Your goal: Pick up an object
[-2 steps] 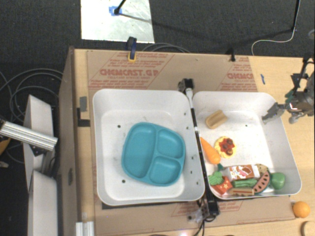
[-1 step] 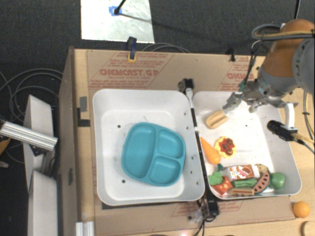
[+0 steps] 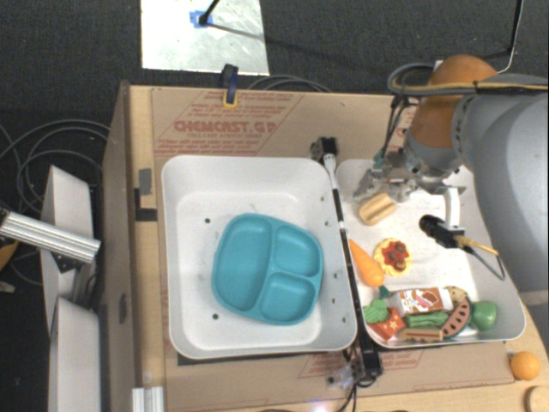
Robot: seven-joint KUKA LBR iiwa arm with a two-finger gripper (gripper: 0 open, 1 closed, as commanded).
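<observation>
A cardboard-covered worktop (image 3: 214,123) fills the middle of the frame and carries two shallow white bins side by side. The grey arm with an orange band (image 3: 506,161) comes in from the upper right. The left white bin (image 3: 184,178) holds a turquoise plastic plate with three compartments (image 3: 268,267), lying flat near its centre. The right white bin (image 3: 433,269) holds the smaller things.

The hand (image 3: 384,185) hangs over the upper left part of the right bin; I cannot tell whether it is apart or together. Just below it in the frame lies a tan, roll-shaped piece (image 3: 377,207), at the hand's lower edge, and whether it is gripped cannot be made out.

Along the bin's lower edge sits a red-and-white carton (image 3: 420,299) among green and brown toy foods. An orange toy carrot (image 3: 367,265) lies by the bin's left wall, just beside a small yellow disc with red spots (image 3: 395,255). A rounded green toy (image 3: 484,314) rests in the lower right corner.
</observation>
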